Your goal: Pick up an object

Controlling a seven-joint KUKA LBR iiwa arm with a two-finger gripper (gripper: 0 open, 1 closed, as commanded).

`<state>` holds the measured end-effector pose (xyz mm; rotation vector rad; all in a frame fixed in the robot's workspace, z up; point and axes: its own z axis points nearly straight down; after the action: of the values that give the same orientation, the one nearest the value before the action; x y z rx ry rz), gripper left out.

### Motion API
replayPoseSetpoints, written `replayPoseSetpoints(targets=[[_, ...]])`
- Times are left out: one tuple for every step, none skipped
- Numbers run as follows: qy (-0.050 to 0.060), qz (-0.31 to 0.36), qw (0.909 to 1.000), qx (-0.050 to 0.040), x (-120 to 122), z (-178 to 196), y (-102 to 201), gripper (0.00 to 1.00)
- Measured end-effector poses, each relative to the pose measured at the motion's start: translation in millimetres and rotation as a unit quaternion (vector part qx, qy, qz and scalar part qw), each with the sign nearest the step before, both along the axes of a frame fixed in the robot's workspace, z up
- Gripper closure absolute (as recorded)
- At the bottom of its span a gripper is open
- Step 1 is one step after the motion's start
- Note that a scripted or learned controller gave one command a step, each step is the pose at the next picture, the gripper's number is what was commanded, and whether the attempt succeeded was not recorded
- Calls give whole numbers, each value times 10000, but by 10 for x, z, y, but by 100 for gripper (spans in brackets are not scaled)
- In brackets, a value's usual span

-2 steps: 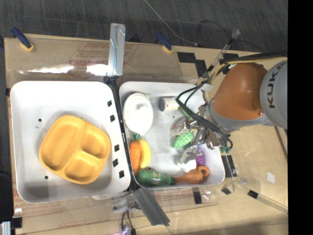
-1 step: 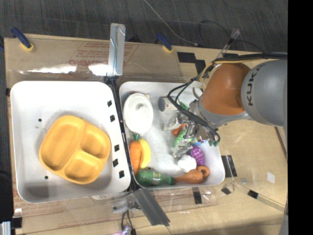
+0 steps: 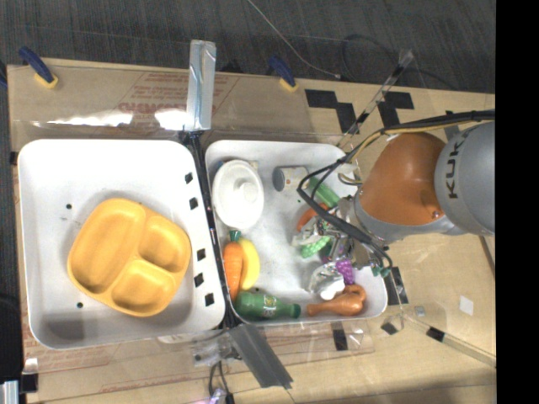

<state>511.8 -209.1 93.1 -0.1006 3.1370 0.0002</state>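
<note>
Where end effector (image 3: pixel 337 247) hangs, toys (image 3: pixel 324 244) beneath.

The single grey arm (image 3: pixel 472 175) enters from the right of the camera view, its orange band (image 3: pixel 404 179) sitting directly above the wrist and facing the camera. The wrist is pitched steeply downward, with black cables (image 3: pixel 324 194) looping off its left side. The tool (image 3: pixel 337 247) hangs below the wrist, seen almost end-on from above, and the setting of its fingers cannot be made out.
</note>
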Motion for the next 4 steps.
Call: replayPoseSetpoints(targets=[[-19, 41, 10000, -6, 26, 110, 18, 100], [-61, -570, 9984, -22, 802, 1563, 33, 100], [20, -20, 10000, 3, 762, 956, 421, 100], [-20, -1036, 9946, -10, 1381, 1520, 112, 100]])
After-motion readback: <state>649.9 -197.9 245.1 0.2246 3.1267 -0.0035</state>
